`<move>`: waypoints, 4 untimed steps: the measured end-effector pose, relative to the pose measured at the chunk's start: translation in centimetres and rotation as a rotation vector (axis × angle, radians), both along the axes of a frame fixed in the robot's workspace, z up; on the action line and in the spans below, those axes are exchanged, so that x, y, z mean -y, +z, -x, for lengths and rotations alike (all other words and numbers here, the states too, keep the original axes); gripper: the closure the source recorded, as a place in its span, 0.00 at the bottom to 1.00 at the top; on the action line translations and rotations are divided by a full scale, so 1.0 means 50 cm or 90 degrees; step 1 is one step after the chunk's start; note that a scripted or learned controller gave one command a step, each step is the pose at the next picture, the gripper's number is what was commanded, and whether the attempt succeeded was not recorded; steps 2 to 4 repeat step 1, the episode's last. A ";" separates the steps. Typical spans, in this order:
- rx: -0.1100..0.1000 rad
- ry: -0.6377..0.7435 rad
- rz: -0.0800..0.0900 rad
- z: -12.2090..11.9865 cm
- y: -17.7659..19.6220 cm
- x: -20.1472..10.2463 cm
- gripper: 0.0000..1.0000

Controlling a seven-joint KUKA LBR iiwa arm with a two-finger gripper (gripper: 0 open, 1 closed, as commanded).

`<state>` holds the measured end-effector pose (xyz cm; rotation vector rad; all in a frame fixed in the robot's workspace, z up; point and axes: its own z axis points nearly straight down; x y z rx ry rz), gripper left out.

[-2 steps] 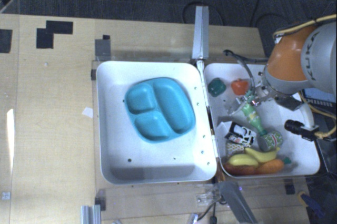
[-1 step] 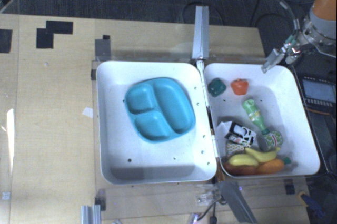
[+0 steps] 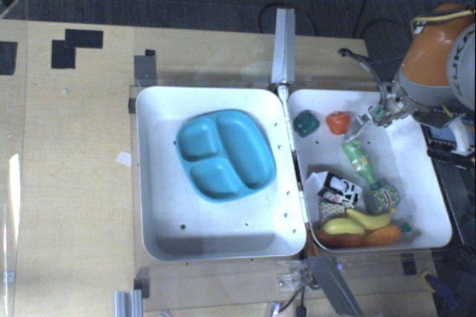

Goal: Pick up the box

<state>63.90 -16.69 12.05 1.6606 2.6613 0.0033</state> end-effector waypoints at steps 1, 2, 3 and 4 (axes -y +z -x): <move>0.001 0.019 0.000 0.022 0.017 -0.071 0.00; 0.001 0.019 0.000 0.022 0.017 -0.071 0.00; 0.001 0.019 0.000 0.022 0.017 -0.071 0.00; 0.001 0.019 0.000 0.022 0.017 -0.071 0.00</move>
